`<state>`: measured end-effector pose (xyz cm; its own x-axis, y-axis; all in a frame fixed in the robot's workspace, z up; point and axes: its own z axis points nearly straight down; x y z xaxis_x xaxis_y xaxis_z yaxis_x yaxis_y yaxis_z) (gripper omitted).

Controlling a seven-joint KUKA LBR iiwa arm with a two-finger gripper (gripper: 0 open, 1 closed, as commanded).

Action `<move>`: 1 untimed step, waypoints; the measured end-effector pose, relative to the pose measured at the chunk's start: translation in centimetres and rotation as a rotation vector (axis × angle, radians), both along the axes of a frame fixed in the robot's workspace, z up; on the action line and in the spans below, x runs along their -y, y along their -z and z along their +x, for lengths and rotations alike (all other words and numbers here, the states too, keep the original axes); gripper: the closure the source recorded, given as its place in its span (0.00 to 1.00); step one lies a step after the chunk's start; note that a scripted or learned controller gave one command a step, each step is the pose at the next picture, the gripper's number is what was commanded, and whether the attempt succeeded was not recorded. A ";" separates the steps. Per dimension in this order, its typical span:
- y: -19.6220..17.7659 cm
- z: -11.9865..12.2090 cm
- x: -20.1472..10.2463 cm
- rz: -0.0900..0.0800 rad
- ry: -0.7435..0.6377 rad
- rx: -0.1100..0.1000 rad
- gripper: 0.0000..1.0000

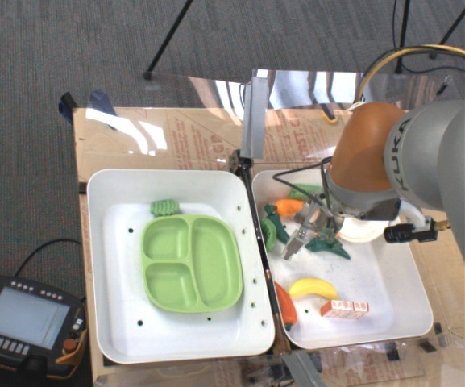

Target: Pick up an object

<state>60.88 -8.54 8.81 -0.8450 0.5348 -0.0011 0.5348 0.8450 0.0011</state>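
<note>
From where I stand, the gripper [301, 239] hangs low over the right bin [401, 297], its fingers [294, 248] slightly spread with nothing between them. Just beside it lies a dark green toy [331, 247], the likeliest pick: it looks like light, hard plastic, thin and spiky, probably slippery, so I'd take it across its narrow middle. It touches a white dish [363, 230]. Nearby sit an orange carrot [290, 208], a yellow banana [313, 288], smooth and curved, and a small red and white carton [346, 309]. A green divided plate [192, 264] rests in the left bin [107, 256].
</note>
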 end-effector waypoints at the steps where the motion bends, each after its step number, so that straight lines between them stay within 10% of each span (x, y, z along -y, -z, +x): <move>1: 0.0 1.5 -0.5 -0.001 -0.054 0.000 0.00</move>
